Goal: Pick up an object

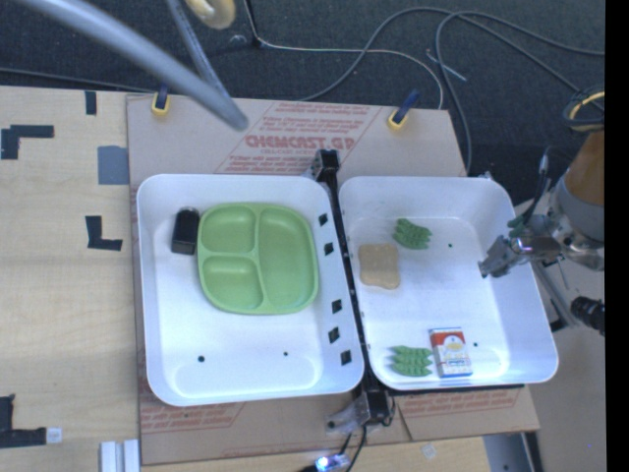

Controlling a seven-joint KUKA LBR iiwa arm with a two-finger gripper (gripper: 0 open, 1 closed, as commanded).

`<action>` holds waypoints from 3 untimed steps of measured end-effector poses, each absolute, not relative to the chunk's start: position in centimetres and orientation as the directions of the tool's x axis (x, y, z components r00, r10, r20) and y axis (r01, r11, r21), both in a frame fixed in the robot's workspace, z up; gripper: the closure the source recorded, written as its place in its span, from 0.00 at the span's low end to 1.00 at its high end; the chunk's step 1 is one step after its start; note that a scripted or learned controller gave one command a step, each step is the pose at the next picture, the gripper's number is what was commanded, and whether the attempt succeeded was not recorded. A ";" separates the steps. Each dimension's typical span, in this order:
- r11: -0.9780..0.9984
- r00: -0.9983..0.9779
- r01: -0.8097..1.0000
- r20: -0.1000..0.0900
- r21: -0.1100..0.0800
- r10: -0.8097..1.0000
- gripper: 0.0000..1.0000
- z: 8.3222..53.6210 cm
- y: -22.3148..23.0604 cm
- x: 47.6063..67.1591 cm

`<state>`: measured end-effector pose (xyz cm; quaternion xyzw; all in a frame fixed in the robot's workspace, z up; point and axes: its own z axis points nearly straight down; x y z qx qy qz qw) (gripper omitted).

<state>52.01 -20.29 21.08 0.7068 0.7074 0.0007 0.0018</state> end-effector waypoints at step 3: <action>0.005 -0.005 1.000 0.001 -0.001 1.000 1.00 24.1 -10.8 54.0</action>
